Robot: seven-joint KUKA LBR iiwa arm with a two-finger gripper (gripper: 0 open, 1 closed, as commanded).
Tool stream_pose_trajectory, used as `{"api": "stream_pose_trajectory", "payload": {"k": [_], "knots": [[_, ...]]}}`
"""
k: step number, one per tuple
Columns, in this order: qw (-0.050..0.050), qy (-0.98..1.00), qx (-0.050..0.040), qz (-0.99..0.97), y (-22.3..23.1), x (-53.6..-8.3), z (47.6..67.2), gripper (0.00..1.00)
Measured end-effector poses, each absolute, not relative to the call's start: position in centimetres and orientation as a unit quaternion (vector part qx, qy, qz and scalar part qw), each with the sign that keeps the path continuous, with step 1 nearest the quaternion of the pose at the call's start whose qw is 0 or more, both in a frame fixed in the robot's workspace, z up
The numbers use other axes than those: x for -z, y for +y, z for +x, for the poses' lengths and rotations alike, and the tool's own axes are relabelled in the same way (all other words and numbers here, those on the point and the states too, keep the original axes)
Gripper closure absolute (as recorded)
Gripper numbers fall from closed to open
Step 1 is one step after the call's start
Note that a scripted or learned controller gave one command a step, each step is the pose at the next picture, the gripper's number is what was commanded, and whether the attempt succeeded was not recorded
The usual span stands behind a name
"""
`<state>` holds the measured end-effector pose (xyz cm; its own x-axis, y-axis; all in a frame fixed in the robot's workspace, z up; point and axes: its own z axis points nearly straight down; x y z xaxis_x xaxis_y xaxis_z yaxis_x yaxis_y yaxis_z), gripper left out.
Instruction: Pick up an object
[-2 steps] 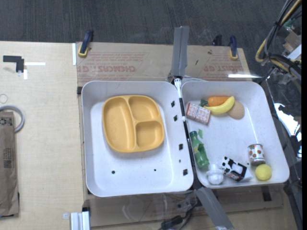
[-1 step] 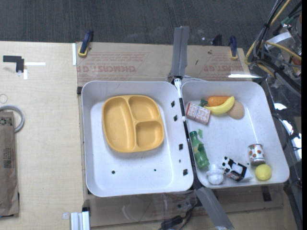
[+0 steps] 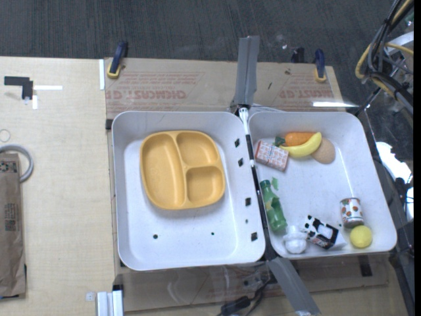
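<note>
Nothing lifted yet; jaw state impossible to tell. Banana touching carrot and box in right bin: risk of nudging neighbours, slipping off.

Dark grey carpet runs across the top, striped with fine lines. Below it sits the pale wooden tabletop, evenly lit. A brown cardboard sheet with red lettering lies flat, pinned by 2 blue clamps. At the left edge, a brown paper bag.
</note>
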<state>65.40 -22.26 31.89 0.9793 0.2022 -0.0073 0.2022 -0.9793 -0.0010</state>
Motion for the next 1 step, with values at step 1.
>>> {"api": "stream_pose_trajectory", "payload": {"k": [1], "knots": [[0.001,-0.119,-0.0042,-0.993,-22.28,-35.08,62.04,1.0]]}}
